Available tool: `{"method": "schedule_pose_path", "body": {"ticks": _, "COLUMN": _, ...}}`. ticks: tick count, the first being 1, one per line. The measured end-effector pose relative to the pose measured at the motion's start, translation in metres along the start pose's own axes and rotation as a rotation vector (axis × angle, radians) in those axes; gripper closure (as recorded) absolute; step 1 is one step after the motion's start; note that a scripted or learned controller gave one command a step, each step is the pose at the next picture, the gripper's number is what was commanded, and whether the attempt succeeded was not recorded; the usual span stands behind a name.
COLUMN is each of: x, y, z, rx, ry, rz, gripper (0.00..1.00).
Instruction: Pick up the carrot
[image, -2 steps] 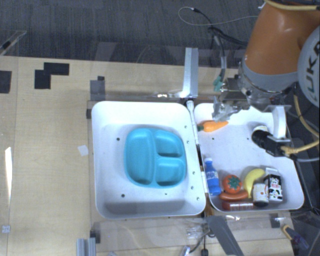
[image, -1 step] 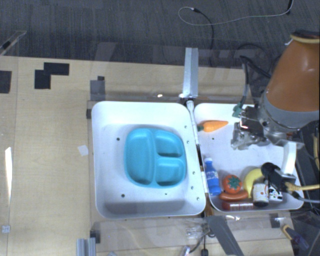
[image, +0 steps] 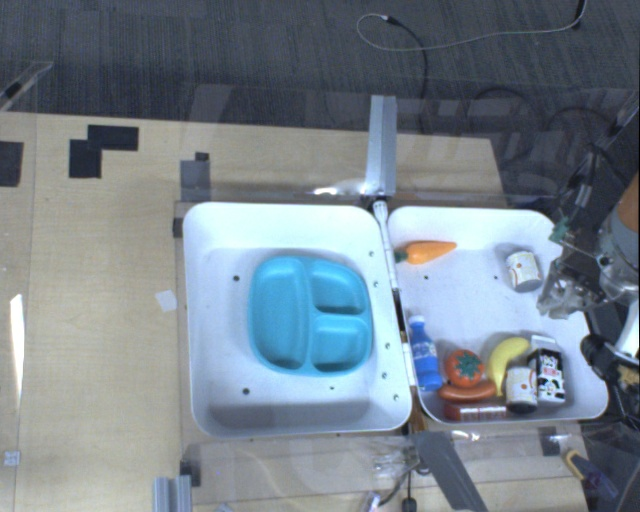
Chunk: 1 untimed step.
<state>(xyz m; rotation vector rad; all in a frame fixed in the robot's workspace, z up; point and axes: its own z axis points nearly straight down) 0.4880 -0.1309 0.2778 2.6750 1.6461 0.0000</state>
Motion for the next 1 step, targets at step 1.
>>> {"method": "schedule_pose_path", "body": {"ticks": 1, "x": 0.0308, "y": -0.0165, "z": 0.1184, "rx": 0.002, "ry": 0.0, "rz": -0.167, "gripper": 1.0}}
